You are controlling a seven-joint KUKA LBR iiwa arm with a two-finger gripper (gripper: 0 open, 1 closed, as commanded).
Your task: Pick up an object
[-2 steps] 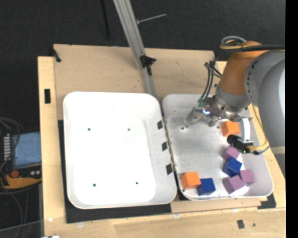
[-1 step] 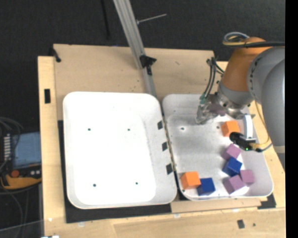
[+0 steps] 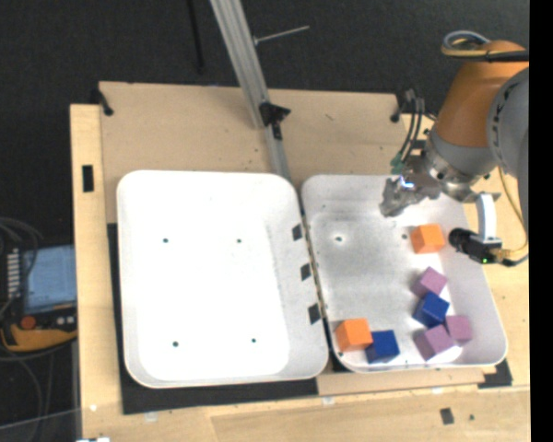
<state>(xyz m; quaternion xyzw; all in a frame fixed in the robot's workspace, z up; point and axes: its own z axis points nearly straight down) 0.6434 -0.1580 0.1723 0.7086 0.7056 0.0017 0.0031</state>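
Low in frame, lower right: orange block (image 3: 354, 332) and blue block (image 3: 382, 346) along right bin (image 3: 350, 219) front edge. Gripper (image 3: 398, 194) upper right over bin, jaws' state unclear. Nothing lifted; whole pick remaining, seemingly.

left bin (image 3: 147, 274): wide open | right bin (image 3: 350, 274): upper-left floor free | blocks (image 3: 433, 316) crowd lower right | slanted pole (image 3: 244, 63) crosses top centre

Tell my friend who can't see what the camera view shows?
A grey robot arm's gripper hangs over the right white bin, which holds small orange, purple and blue foam cubes, the nearest an orange cube. The left white bin sits beside it.
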